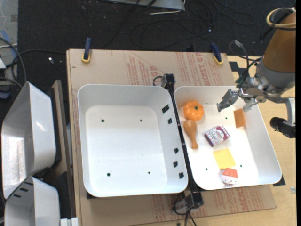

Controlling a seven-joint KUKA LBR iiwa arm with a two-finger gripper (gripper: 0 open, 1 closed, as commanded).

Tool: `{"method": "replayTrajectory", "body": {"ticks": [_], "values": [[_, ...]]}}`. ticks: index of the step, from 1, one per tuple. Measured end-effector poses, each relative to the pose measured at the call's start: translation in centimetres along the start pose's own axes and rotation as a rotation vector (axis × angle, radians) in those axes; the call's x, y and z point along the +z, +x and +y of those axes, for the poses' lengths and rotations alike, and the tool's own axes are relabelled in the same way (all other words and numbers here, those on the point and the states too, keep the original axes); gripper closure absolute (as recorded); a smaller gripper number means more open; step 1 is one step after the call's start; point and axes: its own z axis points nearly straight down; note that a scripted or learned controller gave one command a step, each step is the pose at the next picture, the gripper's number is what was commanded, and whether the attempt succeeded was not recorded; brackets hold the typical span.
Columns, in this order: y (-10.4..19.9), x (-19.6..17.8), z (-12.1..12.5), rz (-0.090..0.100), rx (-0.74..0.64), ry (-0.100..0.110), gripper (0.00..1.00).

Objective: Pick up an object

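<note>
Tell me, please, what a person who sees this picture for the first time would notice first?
The eye goes first to the bright orange pumpkin near the back of the right bin, with a tan drumstick just in front of it. Next comes the gripper, which hangs open over the back of that bin and holds nothing. A yellow block lies near the bin's front.

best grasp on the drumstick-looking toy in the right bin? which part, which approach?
Probably from straight above, across the narrow shaft of the drumstick, with the fingers closing across its width. It lies flat, running from beside the pumpkin down toward the bin's middle. The lower, thicker end sits clear of neighbours; the upper end is crowded by the pumpkin. The gripper hovers over the bin's far right.
</note>
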Motion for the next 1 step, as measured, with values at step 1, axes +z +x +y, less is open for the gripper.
{"method": "replayTrajectory", "body": {"ticks": [1], "values": [[3.56,-3.38,-4.94,0.001,-0.004,0.000,0.00]]}}
